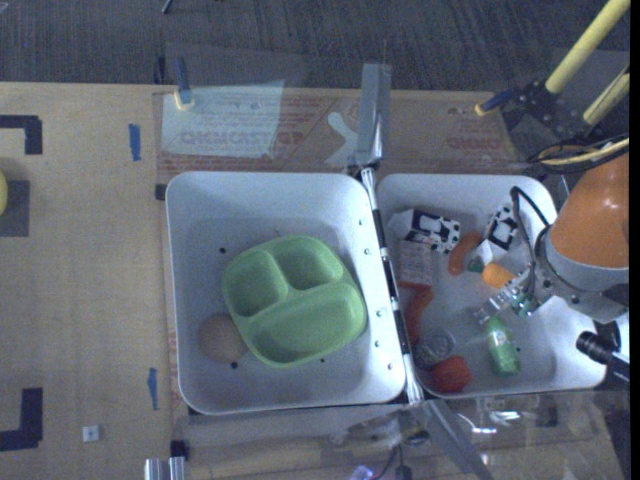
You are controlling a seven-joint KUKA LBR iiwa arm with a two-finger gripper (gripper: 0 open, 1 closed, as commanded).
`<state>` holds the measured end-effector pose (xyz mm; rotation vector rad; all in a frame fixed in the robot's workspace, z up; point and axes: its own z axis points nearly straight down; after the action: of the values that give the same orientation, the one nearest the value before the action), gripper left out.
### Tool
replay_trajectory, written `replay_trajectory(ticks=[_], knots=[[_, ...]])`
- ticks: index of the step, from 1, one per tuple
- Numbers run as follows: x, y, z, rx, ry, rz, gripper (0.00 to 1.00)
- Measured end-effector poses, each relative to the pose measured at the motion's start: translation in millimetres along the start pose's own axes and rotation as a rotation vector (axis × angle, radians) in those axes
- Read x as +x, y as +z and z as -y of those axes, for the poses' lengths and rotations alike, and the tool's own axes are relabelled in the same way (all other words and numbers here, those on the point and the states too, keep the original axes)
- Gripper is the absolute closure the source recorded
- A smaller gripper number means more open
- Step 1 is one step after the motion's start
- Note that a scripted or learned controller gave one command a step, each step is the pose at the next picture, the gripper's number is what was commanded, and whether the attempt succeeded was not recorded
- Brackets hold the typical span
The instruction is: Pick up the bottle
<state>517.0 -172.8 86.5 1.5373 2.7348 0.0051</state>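
A small green bottle (502, 349) lies in the right bin (560, 368), near its front, with its cap end pointing towards the back. My gripper (508, 306) hangs just behind and above the bottle's cap end, at the tip of the grey arm with the orange band (597, 218) that reaches in from the right. The bottle rests on the bin floor, and whether the gripper touches it is unclear.
Around the bottle lie a red tomato (452, 373), a round metal lid (435, 348), a red piece (415, 310), orange items (466, 254), a white packet (414, 263) and black-and-white boxes (433, 227). The left bin (200, 218) holds a green divided plate (295, 298) and a tan ball (220, 338).
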Motion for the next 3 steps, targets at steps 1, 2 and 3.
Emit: replay_trajectory(ticks=[1,2,3], knots=[[42.8,-1.8,-1.7,-0.008,-0.242,0.009,1.0],[41.9,-12.1,-2.6,-0.012,-0.239,0.012,1.0],[101.7,-129.4,-28.9,0.001,-0.239,0.0,1.0]])
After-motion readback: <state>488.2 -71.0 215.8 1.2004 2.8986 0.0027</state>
